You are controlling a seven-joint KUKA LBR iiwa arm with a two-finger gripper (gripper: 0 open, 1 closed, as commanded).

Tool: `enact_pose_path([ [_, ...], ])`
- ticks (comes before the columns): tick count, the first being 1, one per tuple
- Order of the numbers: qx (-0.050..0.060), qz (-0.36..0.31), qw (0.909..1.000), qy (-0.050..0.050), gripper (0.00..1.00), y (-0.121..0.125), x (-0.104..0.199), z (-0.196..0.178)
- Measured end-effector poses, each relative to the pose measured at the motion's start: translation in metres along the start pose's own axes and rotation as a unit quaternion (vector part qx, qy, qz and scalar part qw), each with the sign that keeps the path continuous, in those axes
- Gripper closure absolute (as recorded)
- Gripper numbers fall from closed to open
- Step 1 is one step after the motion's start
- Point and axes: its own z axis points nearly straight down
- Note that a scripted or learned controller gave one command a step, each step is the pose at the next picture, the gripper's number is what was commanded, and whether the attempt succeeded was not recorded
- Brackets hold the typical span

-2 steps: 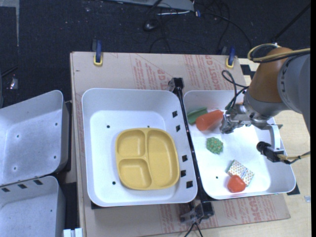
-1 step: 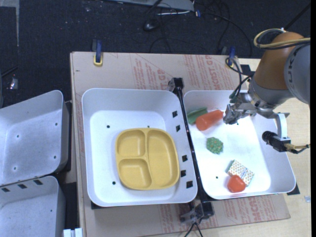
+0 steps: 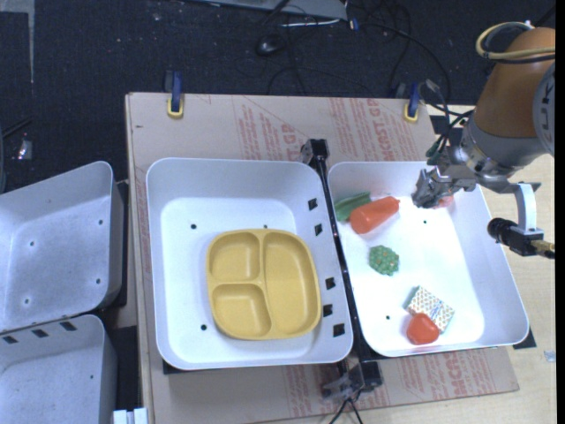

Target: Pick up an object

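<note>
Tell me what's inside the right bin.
The right bin holds a toy carrot, a green broccoli-like piece, a patterned block and a red piece touching it. The gripper covers the far corner, so anything beneath it is hidden.

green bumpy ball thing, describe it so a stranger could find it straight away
Look in the right bin of the two white bins, the one without the yellow divided plate. Near that bin's middle, below the orange carrot and above the patterned block, lies the green bumpy ball. It is the only round, knobbly green item; the other green piece is a flat leaf by the carrot.
</note>
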Motion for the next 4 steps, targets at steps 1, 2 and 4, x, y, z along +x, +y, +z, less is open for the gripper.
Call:
enact_pose_path([
  [1, 0.0, 0.0, 1.0, 0.0, 1.0, 0.001, 0.0, -0.033],
  [2, 0.002, -0.002, 1.0, 0.001, 1.0, 0.007, 0.055, -0.037],
  [4, 0.003, -0.002, 1.0, 0.001, 1.0, 0.004, 0.166, -0.045],
])
